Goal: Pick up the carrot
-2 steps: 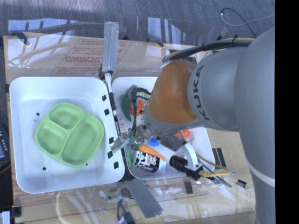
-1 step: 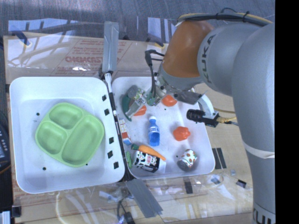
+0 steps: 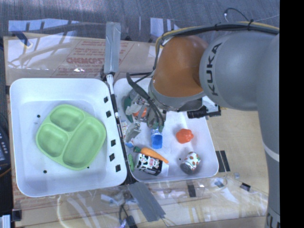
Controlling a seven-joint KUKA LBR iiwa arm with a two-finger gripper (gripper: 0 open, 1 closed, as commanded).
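**Bins and bystanders**

The left bin holds a green divided plate. In the right bin lie a blue bottle, an orange ball, a cow-patterned carton and a spotted round toy. Cardboard lies behind.

Bright, even light; slightly soft, glossy glare.

There's the carrot, small and orange with a green stub at its left end, lying flat and slightly slanted, just below the gripper, near the black-and-white carton.
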